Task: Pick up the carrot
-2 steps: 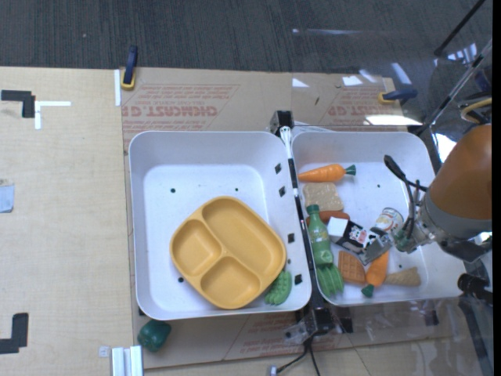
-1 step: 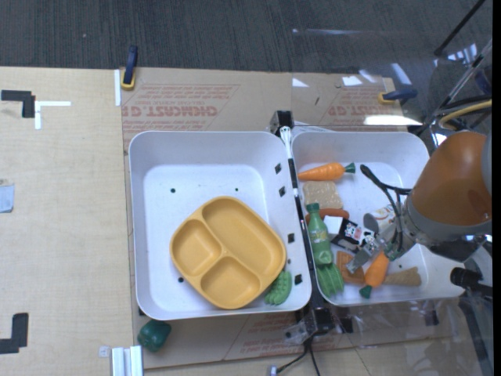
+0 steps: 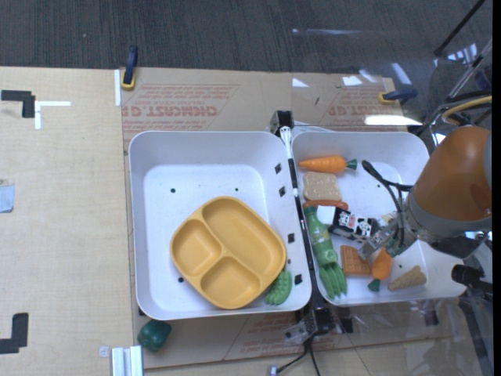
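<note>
Carrot in the right bin, under the gripper

The orange carrot [image 3: 380,265] lies tilted, green end toward the near-left, in the right bin [image 3: 407,143]; the gripper [image 3: 389,241] fingers pinch its upper end.

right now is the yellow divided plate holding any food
Empty: all three compartments of the yellow divided plate show bare; the green vegetable lies beside its rim.

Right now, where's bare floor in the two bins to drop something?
Left bin: open floor along the back and left walls, around the yellow divided plate. Right bin: crowded; carrot, bread slice, green beans, cracker and the claw fill it. Only a small patch stays free at the back right corner.
</note>
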Robot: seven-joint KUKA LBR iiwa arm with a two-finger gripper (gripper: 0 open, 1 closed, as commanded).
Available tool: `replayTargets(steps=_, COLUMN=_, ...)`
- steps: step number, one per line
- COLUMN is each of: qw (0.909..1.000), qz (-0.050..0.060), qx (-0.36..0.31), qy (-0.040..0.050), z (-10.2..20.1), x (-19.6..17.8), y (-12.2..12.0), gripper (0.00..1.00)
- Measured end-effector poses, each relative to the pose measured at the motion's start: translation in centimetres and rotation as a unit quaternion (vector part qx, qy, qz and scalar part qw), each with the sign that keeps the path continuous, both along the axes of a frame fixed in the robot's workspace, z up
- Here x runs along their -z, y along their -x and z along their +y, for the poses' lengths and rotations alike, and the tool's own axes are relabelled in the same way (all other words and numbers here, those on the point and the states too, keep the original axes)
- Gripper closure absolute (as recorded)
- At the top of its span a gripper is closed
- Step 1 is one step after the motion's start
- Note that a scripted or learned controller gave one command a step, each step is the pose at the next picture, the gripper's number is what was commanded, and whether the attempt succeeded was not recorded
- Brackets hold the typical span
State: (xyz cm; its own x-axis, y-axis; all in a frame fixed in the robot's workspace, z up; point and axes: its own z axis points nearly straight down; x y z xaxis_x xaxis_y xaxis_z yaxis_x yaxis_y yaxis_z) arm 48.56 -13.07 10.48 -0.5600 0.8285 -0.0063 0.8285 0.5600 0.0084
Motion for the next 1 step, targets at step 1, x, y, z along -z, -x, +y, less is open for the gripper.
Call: replayTargets(steps=1, qw=0.9999, qz=0.005, qx=0.016, qy=-0.0002, z=2.68, x=-1.77, y=0.6, gripper=1.0)
